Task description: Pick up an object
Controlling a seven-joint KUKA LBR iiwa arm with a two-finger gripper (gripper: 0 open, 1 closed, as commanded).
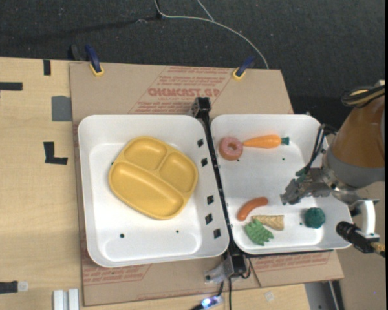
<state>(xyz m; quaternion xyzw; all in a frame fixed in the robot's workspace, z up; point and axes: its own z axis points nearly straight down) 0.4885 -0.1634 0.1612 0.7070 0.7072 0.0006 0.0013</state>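
I am viewing the arm (359, 144) reaching in from the right, its gripper (297, 191) hanging over the right-hand bin (297, 123), near that bin's right side. The dark fingers (291, 196) are pointing down and leftward, but I cannot tell whether they are spread or closed, as they are reading as one dark mass against the white floor; nothing is showing between them. The candidate objects are all lying in this same bin. The green ball (314, 217) is sitting just beside the fingers, below and slightly right of them, apart from the tips. The red sausage (253, 206) is lying to the left of the fingers, near but not touching. The tan wedge (269, 222) and the green leafy piece (258, 232) are resting below the sausage, close against each other near the front wall. The carrot (262, 142) and the pink donut (231, 148) are lying at the far end of the bin, well apart from the gripper, the donut touching the carrot's tip. In the left-hand bin (90, 173) a yellow divided plate (153, 176) is sitting alone.
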